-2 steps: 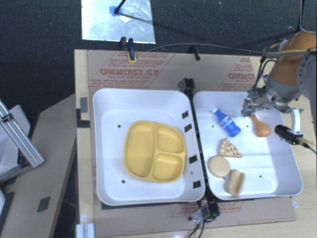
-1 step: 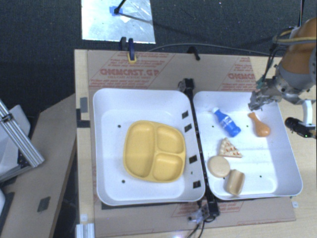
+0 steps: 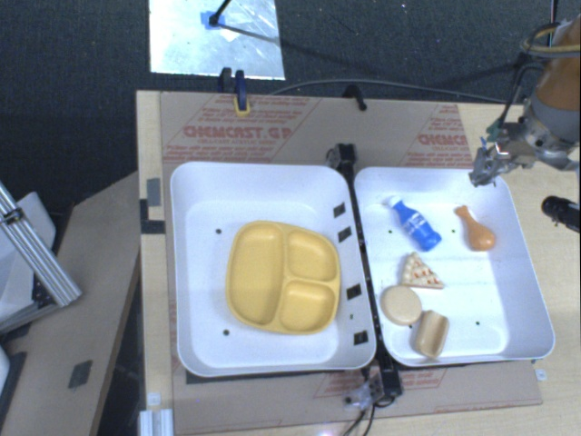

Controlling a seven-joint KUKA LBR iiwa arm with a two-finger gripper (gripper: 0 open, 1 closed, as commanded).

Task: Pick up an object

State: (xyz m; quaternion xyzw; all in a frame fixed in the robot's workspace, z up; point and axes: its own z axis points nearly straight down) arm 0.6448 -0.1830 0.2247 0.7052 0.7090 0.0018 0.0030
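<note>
Bins sitting side by side on table [image 3: 109,243]: left white bin [image 3: 204,193] holding yellow three-compartment plastic tray [image 3: 282,276]; right white bin [image 3: 517,271] holding blue toy bottle [image 3: 416,224], orange drumstick [image 3: 475,228], pizza slice [image 3: 422,272], round cookie [image 3: 400,304], tan bread roll [image 3: 430,333]. Gripper [image 3: 484,169] hovering at right bin's far rim, carrying nothing; cannot tell fingers' state.

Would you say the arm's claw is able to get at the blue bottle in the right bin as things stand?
Probably yes: the blue bottle lies alone, apart from the toy drumstick and pizza slice, and the claw hovers over that bin's far corner.

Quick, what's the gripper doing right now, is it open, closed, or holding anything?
Gripper: cannot be told; it is above the far right edge of the right bin, with nothing seen in it.
</note>
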